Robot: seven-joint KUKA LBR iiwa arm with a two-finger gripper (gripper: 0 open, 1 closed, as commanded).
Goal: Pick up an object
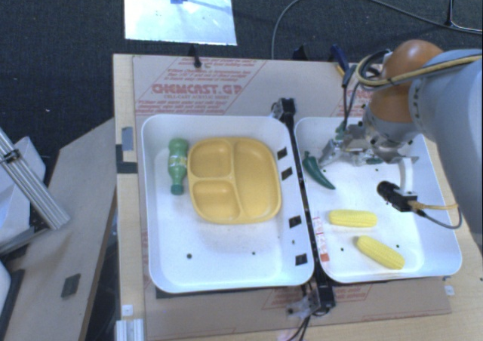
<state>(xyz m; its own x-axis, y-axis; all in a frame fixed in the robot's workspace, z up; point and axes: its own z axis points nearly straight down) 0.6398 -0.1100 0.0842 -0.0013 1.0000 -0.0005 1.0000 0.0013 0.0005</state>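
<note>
Presently, the gripper [337,152] is positioned low over the right bin [438,256], just beside the green pepper [318,171], which lies against the bin's left wall. Whether the gripper is spread or pressed together cannot be told from this view; nothing is seen held. Two corn cobs [352,219] [379,252] lie well apart from it, nearer the front. A miss is judged likely: the pepper could be pinned against the wall or nudged aside. The yellow tray [230,179] and green bottle [177,165] occupy the left bin [162,256].

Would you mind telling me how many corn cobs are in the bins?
2, both in the right bin: one corn cob near its middle, another nearer the front edge. The arm may hide more.
</note>
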